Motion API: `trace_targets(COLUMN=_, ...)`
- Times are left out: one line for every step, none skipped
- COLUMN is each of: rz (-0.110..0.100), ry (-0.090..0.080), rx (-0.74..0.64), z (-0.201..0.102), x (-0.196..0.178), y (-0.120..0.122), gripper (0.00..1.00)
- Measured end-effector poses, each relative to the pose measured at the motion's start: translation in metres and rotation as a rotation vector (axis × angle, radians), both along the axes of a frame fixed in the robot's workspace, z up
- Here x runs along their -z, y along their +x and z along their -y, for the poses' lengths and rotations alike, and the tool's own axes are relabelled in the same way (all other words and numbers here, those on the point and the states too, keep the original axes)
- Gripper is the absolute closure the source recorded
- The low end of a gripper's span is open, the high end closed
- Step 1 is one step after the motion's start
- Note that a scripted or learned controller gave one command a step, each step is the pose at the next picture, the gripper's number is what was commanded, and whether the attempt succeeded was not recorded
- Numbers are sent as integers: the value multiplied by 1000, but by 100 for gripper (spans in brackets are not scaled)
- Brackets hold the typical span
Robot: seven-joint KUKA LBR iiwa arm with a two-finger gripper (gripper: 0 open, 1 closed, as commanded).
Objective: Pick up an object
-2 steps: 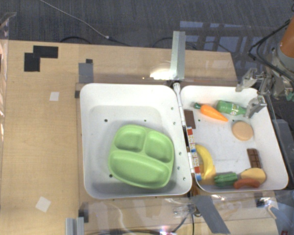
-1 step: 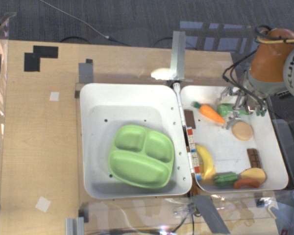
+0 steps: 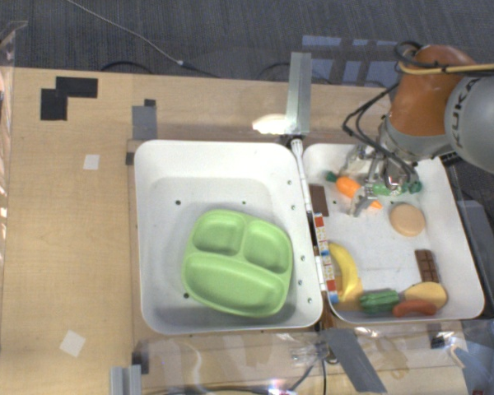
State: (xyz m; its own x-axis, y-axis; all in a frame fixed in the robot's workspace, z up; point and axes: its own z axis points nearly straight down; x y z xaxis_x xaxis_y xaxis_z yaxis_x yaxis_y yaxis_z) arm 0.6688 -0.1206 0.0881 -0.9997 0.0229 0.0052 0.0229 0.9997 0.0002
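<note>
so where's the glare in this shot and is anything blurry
In the camera view a bright glare patch sits on the bench just behind the left bin; the green divided plate casts a soft shadow on that bin's floor; the gripper and the orange object beside it look slightly smeared, small details unreadable.

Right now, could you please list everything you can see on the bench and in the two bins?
Bins: 2, white, side by side on the bench; left bin, right bin.
Divided plate: 1, light green, in the left bin.
Banana: 1, yellow, right bin, near its left wall.
Round disc: 1, tan, right bin, middle.
Orange piece: 1, right bin, upper part, beside the gripper.
Chocolate bar: 1, brown, right bin, right side.
Green vegetable: 1, right bin, front edge.
Red piece: 1, right bin, front edge.
Yellow piece: 1, above the red one.
Gripper: 1, low over the right bin's upper part.
</note>
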Motion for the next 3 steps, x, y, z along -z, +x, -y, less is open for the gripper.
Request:
trace_targets(rz=28, ry=-3, rx=-5, z=-1, x=-16, y=7, gripper=100)
trace_targets(rz=28, ry=-2, rx=168, z=-8, x=-159, y=-19, gripper=100)
trace_targets(rz=17, ry=0, rx=383, z=-42, x=-189, y=-13, gripper=100)
